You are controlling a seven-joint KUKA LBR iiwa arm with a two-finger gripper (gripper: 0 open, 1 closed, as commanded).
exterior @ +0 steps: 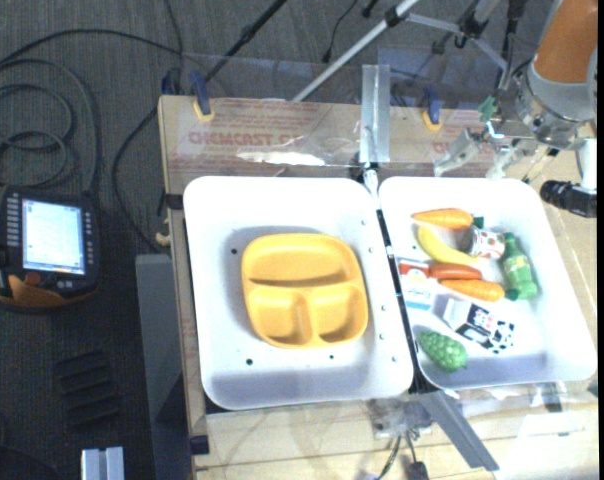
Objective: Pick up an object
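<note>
The end effector [482,153] hangs above the far rim of the right bin [567,343], near the top right of the camera view, with its two thin fingers spread apart and nothing between them. Behind it the grey wrist rises to the orange band [567,33] of the arm. The things to pick lie below and in front of it, inside the right bin and well apart from the fingers. Nearest is a carrot [443,218] at the bin's far side, with a banana [444,248] just beside it toward the viewer. To their right stands a green bottle [517,266], next to a small white carton [488,243]. Further toward the viewer lie a red and white packet [418,288], a second orange carrot [472,289], touching that packet, a black and white patterned toy [482,324], and, at the near left corner, a knobbly green fruit [443,349]. The left bin [212,358] holds a yellow divided tray [304,289], lying flat in its middle. Both bins sit side by side on the table [252,133]. A handheld controller with a lit screen [47,243] lies on the dark floor to the left.
</note>
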